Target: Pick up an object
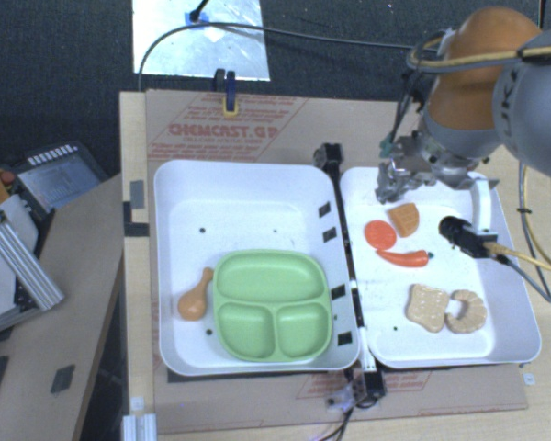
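an orange chunk (pixel 403 218) lies in the upper part of the right bin (pixel 507 336), right of the frame's centre. the end effector (pixel 390 187) hangs just above and to the left of it, close by; no contact can be made out, and nothing is seen in its grip. whether it is released or clenched cannot be told from this slant.

just down and left of the chunk sits a flat red-orange round slice (pixel 379 234), near it but apart. below both, a red chili pepper (pixel 404 258) lies roughly level across the bin floor. lower still, toward the bottom right of the frame, a piece of toast (pixel 427 307) and a bitten pale ring-shaped piece (pixel 466 310) lie side by side, touching or nearly so.

the arm (pixel 533 108) comes in from the upper right, grey, with its orange band (pixel 482 62) above the wrist.

the left bin (pixel 239 200) sits beside the right one, with black clips along their shared edge. in its lower half there is a green divided plate (pixel 271 303), and a tan drumstick (pixel 195 297) lies just beside the plate's left rim.

both bins rest on a cardboard sheet (pixel 257 127) with red print on the counter (pixel 92 274). a blue and yellow clamp (pixel 228 95) stands at the sheet's top edge, below a shiny silver panel (pixel 197 21) in the upper left.
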